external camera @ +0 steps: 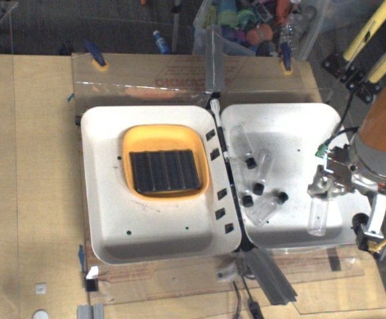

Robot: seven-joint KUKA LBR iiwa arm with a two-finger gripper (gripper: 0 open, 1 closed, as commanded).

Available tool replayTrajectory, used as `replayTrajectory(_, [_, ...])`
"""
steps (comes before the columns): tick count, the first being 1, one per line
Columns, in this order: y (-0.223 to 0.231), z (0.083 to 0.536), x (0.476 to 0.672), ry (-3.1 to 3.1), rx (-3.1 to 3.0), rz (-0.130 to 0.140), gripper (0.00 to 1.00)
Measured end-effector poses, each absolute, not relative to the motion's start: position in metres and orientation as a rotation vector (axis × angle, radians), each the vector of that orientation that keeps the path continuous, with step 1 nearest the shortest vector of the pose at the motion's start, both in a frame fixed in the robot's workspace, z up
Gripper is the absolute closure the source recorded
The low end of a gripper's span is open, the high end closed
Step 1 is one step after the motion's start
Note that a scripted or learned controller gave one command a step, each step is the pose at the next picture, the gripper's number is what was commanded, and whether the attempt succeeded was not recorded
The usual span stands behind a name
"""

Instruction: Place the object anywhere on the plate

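Wooden bench (26, 178) boards spread under two white bins set side by side, and past the far edge a clear tub of coloured toys (259, 8) sits on the dark floor, cut off by the top of the frame. Left bin (106, 238) carries the yellow plate (165, 138), with a dark ribbed block (165, 170) lying flat across its middle and hiding most of the plate's floor. Right bin (292, 121) holds several clear plastic tubes with black caps (259, 178); they are see-through against the white, so their outlines are hard to make out and I cannot count them surely. My arm comes in from the right, its orange band (385, 135) cropped by the frame edge. My gripper (322, 190) hangs over the right bin's near right part, well apart from the plate. One clear tube (317, 216) stands nearly upright just below it, its top meeting the metal parts. Whether that tube is pinched there or merely standing under me I cannot tell, nor how wide the gripper is set.
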State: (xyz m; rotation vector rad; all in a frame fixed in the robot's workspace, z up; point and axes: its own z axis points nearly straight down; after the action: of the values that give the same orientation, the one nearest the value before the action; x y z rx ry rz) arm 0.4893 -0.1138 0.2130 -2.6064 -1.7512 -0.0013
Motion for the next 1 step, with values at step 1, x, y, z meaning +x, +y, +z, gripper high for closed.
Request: replayTrajectory(1, [-0.0944,0.1779,0.5655,-1.919,-2.488,0.0,1.0])
